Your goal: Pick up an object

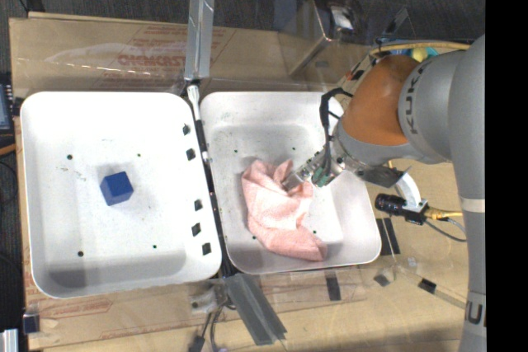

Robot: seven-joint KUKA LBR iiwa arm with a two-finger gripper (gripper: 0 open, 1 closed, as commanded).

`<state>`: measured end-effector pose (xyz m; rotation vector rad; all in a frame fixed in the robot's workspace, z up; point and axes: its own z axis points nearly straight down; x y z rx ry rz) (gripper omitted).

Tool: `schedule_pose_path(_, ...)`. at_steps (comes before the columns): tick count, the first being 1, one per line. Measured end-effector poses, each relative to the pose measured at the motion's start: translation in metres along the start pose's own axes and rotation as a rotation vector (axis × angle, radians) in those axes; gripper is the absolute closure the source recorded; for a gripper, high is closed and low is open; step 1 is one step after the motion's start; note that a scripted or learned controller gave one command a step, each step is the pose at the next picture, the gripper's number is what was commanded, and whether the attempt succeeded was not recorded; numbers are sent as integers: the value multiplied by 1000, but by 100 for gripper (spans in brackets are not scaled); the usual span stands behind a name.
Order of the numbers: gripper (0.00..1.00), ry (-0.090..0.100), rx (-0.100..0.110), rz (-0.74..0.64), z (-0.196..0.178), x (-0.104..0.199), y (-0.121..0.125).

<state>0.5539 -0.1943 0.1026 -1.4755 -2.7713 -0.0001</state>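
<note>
A camera above a cardboard-covered table (107,49) looks down at a slant on two shallow white bins set side by side. The pink cloth (280,210) serves as the landmark here. It lies crumpled in the right bin (247,115), spread from the bin's middle toward its near edge, with its upper corner bunched into a small peak.

The gripper (315,175) sits at that bunched upper right corner of the cloth, touching or very nearly touching the fabric. It hangs from a grey arm (450,111) with an orange band (375,107), which reaches in from the side beyond the cloth. Whether the jaws are wide, narrow or closed on the fabric cannot be told; the tip is small and blends into the folds.

Well apart from the cloth, across the divider between the bins, a small blue cube (117,187) rests alone near the middle of the left bin (49,119).

As for progress, the task appears to be at the grasping stage. The gripper is down at the cloth, which seems the chosen object, but the cloth lies flat on the bin floor apart from its peaked corner, so nothing has been lifted yet. What remains, by this reading, is to secure a firm pinch on the fabric and raise it clear of the bin.
</note>
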Motion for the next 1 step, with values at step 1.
schedule_pose_path(1,100,-1,0,216,-104,45,70)
